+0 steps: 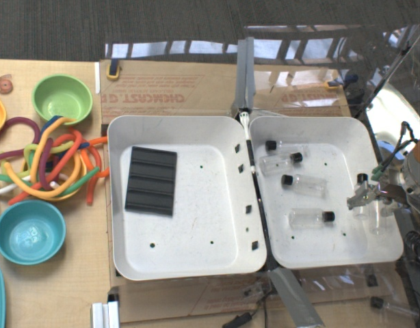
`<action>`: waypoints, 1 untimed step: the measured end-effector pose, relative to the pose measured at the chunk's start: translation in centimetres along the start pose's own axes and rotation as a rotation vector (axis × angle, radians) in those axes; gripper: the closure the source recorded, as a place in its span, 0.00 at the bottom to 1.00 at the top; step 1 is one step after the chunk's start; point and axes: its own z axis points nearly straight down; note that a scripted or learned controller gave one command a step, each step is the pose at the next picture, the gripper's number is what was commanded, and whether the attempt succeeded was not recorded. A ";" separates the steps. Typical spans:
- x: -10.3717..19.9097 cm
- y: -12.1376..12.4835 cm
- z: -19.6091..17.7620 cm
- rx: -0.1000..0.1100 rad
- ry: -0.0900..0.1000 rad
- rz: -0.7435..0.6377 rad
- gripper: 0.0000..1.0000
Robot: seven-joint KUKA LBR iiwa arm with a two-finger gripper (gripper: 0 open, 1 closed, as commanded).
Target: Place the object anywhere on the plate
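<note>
At right of frame, in the right bin (374, 251), clear vials with black caps lie scattered: one (311, 217) low centre, one (302, 182) mid, two near the upper left (282, 154). The gripper (366, 198) sits at the bin's right edge; its claw state cannot be determined. A black ridged plate (151, 180) lies in the left bin (196, 251).

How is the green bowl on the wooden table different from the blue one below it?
The round light-green bowl sits near the table's far edge, above the tangle of coloured cords; the round turquoise-blue bowl sits nearer the camera, below that tangle. The green bowl looks a little smaller across and deeper; the blue one looks wider and shallower. Both stand upright, outside the white bins.
</note>
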 end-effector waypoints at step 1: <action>1.1 6.0 -1.2 -0.002 -0.001 -0.047 1.00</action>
